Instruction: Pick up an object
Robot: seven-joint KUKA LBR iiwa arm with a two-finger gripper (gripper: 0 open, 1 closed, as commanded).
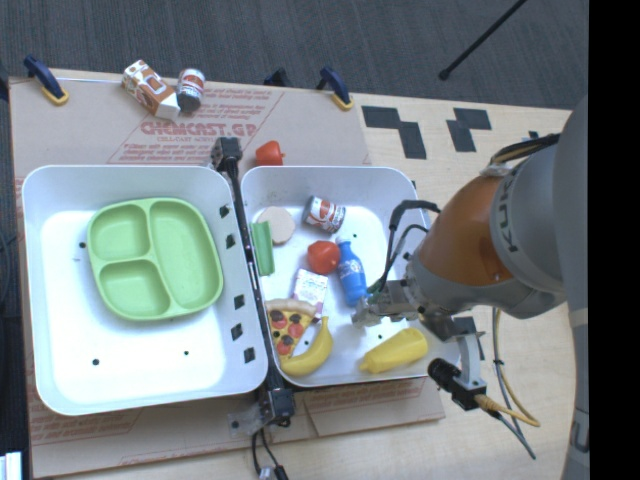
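Observation:
The right bin point(400, 183) holds several small objects. Among them are a blue bottle point(350, 275), a red ball-like piece point(322, 256), a small can point(325, 213), a white packet point(310, 288), a pizza slice point(287, 329), a banana point(318, 348) and a yellow wedge point(394, 352). My gripper point(372, 311) hangs low in this bin's right part, just right of the blue bottle's lower end and just above the yellow wedge. Nothing shows in its grasp. The wrist with its orange band point(465, 243) hides the bin's right wall.
A green stick point(263, 248) and a beige disc point(281, 227) lie near the divider. The left bin point(60, 368) bears a green divided plate point(155, 258). On the cardboard behind lie a red toy point(268, 153), a carton point(148, 86) and a can point(190, 88).

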